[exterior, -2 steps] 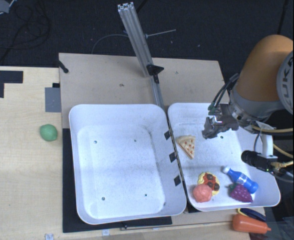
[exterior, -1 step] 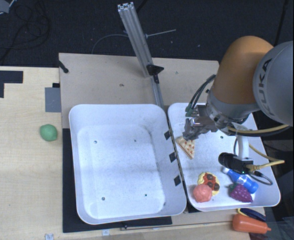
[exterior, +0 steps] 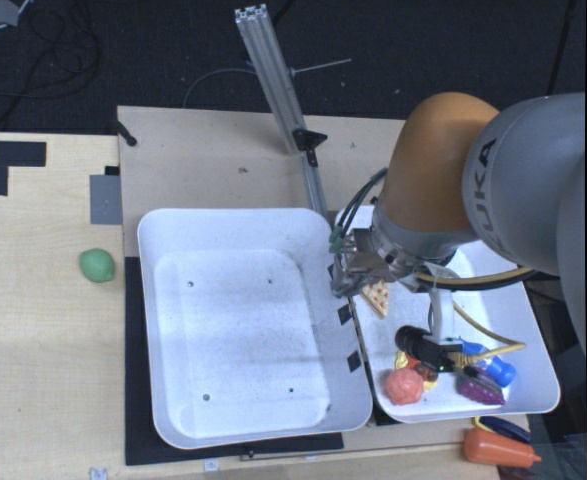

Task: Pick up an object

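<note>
Grey arm [exterior: 518,183], gripper [exterior: 358,271] just by tan wedge [exterior: 377,297], R bin [exterior: 533,368]

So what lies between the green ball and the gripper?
The left white bin, in the camera view: the green ball sits on the bench outside its left wall, and the gripper hangs at its right wall.

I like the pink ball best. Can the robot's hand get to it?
Probably yes. The pink ball lies near the front of the right bin, and the hand hangs at that same bin's left edge, close by. The ball's top looks bare; the purple thing lies beside it.
</note>
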Controlling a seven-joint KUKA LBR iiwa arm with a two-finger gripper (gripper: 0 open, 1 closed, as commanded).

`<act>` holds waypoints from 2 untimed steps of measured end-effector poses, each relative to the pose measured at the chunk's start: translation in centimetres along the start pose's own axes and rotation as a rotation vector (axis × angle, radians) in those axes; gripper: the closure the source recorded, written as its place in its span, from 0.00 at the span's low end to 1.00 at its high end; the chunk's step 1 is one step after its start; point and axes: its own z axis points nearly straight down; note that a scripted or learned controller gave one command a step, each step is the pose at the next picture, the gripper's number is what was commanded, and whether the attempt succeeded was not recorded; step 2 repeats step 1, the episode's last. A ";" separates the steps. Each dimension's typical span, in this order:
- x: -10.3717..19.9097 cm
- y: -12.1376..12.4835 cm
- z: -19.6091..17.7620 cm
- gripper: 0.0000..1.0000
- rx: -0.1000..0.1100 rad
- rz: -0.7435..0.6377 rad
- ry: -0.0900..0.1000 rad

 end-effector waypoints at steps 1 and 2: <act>4.7 -0.2 -0.8 1.00 -0.002 0.001 -0.001; 4.7 -0.2 -0.8 1.00 -0.002 0.001 -0.001</act>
